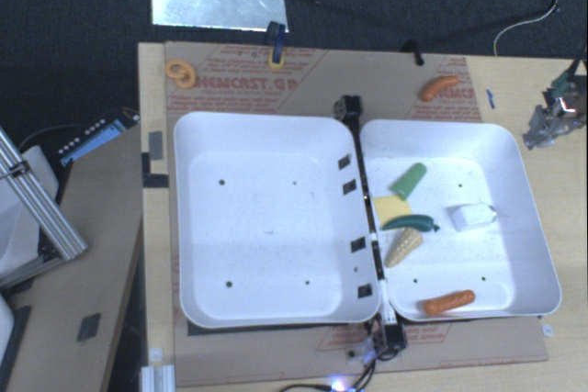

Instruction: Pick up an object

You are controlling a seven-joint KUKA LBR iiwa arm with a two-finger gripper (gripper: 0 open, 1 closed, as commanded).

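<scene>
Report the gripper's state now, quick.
Gripper: at the right edge, off to the side of the right bin; open or shut cannot be told, and nothing is seen in it.

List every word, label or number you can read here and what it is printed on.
"HEMCAST" or similar, red print on the brown board above the left bin: blurred, so the reading is uncertain.
Further red print on the board's upper right corner and lower edge: too blurred to read.
</scene>
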